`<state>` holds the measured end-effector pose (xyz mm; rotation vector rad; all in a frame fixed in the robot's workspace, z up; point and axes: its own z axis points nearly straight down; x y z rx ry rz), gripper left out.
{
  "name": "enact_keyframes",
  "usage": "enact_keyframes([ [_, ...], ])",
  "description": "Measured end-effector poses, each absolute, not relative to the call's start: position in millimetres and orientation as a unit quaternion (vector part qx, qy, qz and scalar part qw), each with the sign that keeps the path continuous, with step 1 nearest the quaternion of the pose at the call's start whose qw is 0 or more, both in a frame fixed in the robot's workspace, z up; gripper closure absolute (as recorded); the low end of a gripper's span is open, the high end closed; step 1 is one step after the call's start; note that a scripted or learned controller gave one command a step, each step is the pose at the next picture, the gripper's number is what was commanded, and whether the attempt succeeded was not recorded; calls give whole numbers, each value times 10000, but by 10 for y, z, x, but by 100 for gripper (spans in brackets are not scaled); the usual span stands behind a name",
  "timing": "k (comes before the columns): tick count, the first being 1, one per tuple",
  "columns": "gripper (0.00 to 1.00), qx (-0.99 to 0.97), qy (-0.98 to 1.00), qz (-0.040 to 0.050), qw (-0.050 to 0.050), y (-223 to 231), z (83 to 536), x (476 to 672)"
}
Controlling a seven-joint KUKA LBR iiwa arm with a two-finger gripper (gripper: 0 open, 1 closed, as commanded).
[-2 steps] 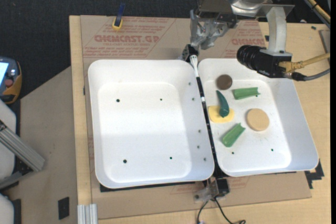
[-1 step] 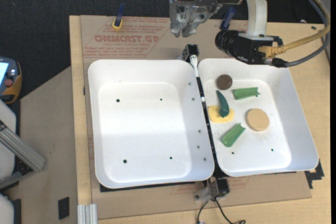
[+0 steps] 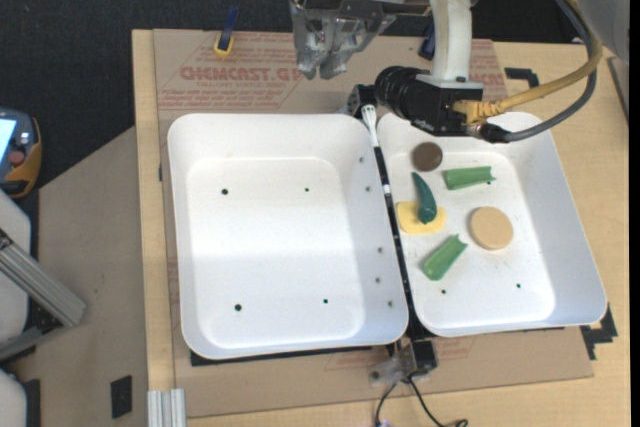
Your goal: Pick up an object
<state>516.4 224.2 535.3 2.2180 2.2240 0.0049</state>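
The glossy white plastic left bin [image 3: 280, 235] lies nearest; the right bin [image 3: 560, 245] holds a tan round disc [image 3: 491, 228], two green wedges [image 3: 442, 257] [image 3: 467, 177], a yellow piece [image 3: 420, 219] under a teal curved piece [image 3: 425, 198], and a brown knob [image 3: 428, 156]. Both sit on a brown cardboard tabletop [image 3: 240, 75]. The metal end effector [image 3: 325, 50] hangs beyond the bins, over the cardboard; whether its fingers are spread cannot be told.

Open floor of left bin [image 3: 270, 245] just below gripper [image 3: 325, 65]; right bin [image 3: 560, 245] crowded, black cable mount [image 3: 420, 100] alongside.
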Motion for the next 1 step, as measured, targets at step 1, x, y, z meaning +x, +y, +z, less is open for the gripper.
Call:
enact_keyframes([
  [1, 100, 7062, 7080, 27, 8, 2241, 5458, 5170],
])
